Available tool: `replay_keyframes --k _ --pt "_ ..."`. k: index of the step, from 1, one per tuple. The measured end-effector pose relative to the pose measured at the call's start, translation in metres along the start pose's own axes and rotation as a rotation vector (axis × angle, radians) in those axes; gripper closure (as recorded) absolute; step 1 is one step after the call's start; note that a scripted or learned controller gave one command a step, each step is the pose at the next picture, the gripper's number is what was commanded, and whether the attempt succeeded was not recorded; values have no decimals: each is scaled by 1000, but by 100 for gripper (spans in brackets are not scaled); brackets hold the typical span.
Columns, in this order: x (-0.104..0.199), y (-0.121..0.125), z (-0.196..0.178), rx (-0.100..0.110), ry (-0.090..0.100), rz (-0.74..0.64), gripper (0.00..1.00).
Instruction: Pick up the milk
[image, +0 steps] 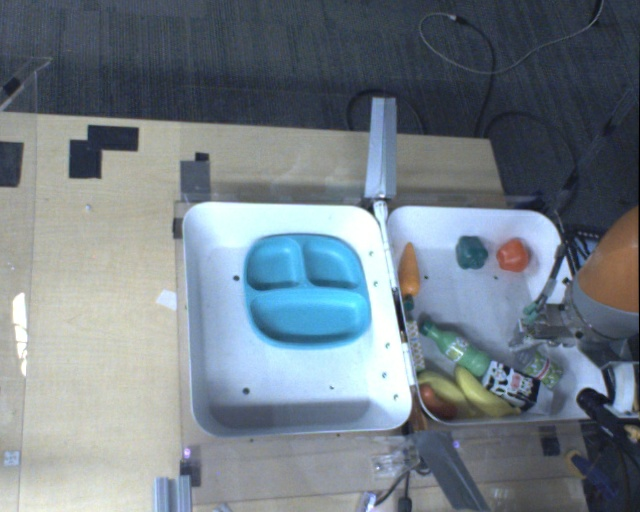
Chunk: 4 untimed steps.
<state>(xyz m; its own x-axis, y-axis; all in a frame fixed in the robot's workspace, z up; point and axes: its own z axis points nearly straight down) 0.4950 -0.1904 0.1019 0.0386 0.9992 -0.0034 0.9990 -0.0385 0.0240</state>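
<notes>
Camera view — right bin (440, 225): milk (511, 384) was recorded lying flat near the front wall, touching the bananas (472, 390), its long axis slanted. Gripper (541, 335) was placed just beyond it, toward the bin's right side — jaw state could not be told.

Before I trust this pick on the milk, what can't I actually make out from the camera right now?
- End effector, camera view: too small and blurred against the right bin to judge its opening or any contact.
- Milk: print unreadable; the banana overlaps its left end.
- Arm: cut off by the right edge.
- Apple: mostly hidden under the banana.
</notes>
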Motion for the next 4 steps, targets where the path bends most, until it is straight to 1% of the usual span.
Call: replay_keyframes --k 1,2,3,4 --pt "0 0 0 2 1 0 0" --pt "79 -8 -24 15 1 110 0" --pt "49 -7 12 12 5 -87 0" --pt "50 -3 0 3 3 -90 100"
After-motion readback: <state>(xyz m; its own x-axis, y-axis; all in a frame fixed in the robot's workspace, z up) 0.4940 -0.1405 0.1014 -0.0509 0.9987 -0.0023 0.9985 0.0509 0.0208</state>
